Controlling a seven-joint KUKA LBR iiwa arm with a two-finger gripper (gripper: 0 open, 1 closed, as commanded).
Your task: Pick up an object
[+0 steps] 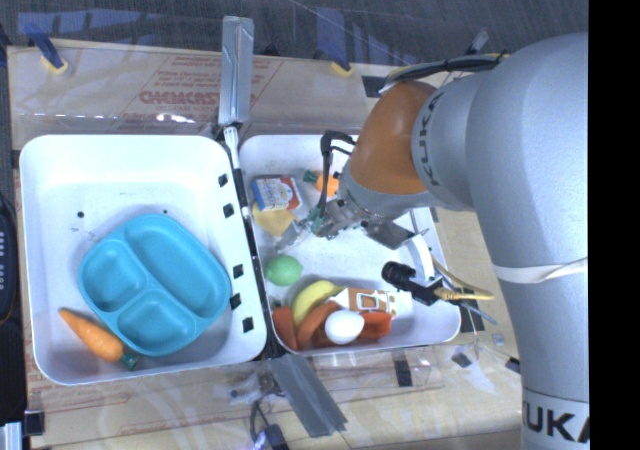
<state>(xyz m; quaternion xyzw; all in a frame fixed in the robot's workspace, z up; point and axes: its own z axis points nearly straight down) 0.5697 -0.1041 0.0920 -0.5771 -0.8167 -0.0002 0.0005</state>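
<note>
My gripper (320,224) hangs low over the back half of the right bin (440,333), under the orange band of the wrist. Just left of it lie a small blue and white packet (275,192) and a yellowish piece (277,222). A small orange thing (326,181) shows behind the gripper. Toward the front of the bin sit a green lime (284,269), a yellow banana (312,295), a white egg (345,326), a red and orange piece (298,327) and a small carton (376,301). No object is visibly between the fingers.
The left bin (60,163) holds a blue divided plate (155,283) and an orange carrot (90,334) at its front left corner. A grey metal divider (236,68) stands between the bins at the back. The arm's grey body covers the right bin's right side.
</note>
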